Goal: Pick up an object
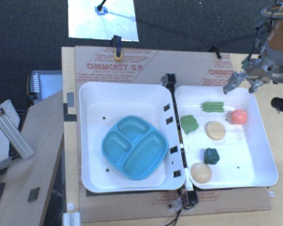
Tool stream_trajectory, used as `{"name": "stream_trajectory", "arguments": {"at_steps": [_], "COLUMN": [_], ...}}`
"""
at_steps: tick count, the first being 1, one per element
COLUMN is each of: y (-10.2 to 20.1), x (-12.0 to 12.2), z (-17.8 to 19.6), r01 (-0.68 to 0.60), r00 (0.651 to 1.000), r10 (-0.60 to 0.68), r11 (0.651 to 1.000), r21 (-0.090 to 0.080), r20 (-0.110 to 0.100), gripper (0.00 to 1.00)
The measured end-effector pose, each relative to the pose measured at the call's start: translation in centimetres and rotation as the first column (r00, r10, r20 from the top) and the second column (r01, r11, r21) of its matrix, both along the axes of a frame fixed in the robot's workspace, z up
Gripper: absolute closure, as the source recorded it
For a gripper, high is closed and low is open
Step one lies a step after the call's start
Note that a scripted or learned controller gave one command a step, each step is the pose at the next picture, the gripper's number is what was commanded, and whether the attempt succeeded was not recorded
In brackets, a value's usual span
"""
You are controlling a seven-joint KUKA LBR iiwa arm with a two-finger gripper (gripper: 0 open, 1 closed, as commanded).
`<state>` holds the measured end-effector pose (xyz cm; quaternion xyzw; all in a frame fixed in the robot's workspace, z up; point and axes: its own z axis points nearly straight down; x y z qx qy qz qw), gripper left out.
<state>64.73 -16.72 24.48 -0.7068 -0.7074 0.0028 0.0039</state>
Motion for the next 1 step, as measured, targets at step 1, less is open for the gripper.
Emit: {"name": "stream_trajectory", "arguments": {"at_steps": [1], "y": [0.04], "x": [0.23], "z": [0.71], "r01": [-0.002], "r00": [1.0], "r10": [0.002], "r11": [1.0], "r21": [-0.002], "r20": [0.011], "gripper": [0.0]}}
